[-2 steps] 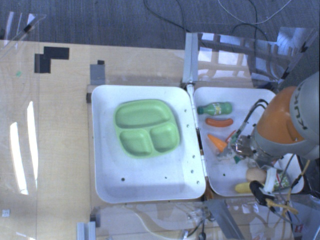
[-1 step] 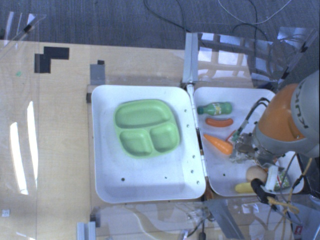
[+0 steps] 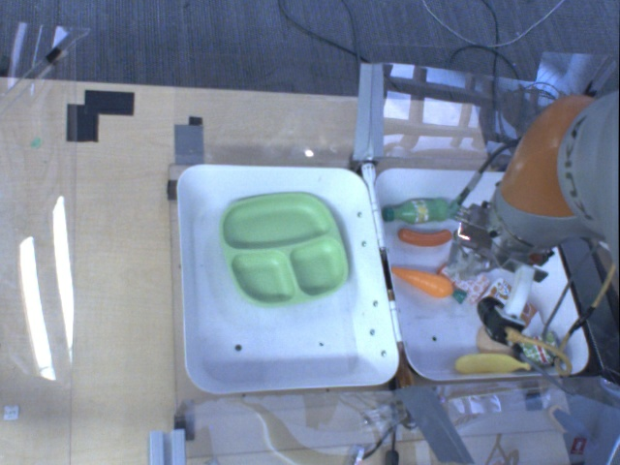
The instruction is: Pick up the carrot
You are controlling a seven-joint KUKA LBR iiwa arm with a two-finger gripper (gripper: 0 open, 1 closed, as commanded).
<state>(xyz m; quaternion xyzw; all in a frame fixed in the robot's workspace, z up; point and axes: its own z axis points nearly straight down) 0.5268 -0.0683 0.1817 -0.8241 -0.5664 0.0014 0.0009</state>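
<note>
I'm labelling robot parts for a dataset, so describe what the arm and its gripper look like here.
The arm is bulky and rounded, with a grey shell and a broad orange band above the wrist. Below the band the wrist narrows to a grey and metallic gripper with small mechanical parts. Thin dark cables run beside the wrist. No markings are legible on the arm.

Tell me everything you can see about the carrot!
The carrot is a small orange toy, smooth and plastic-looking, fat at its right end and tapering to a point at the left. It lies flat on the floor of the right white bin, just below a red sausage-shaped toy. The gripper sits close by its fat end; contact cannot be judged.
</note>
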